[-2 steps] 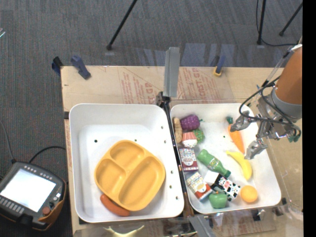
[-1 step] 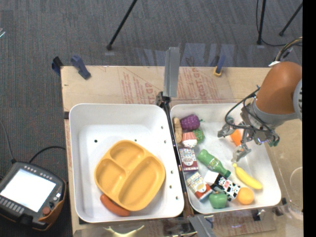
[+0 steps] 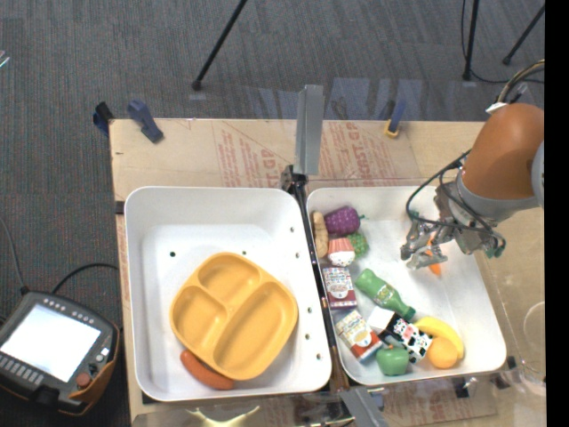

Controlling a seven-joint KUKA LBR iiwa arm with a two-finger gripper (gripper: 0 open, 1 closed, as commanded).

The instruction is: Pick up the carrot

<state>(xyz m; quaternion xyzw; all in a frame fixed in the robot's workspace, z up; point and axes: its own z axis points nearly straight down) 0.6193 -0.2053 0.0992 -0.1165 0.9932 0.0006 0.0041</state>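
The carrot is a small orange piece in the right bin, near its right wall. My gripper hangs low over it, under the orange wrist band. Orange shows between the two fingers and just below them, so the gripper looks shut on the carrot. Most of the carrot is hidden by the fingers, and I cannot tell whether it is lifted off the bin floor.
Left of the gripper lie purple grapes, a green bottle and small boxes. A banana, an orange and a green fruit sit at the front. The left bin holds a yellow divided plate and a sausage.
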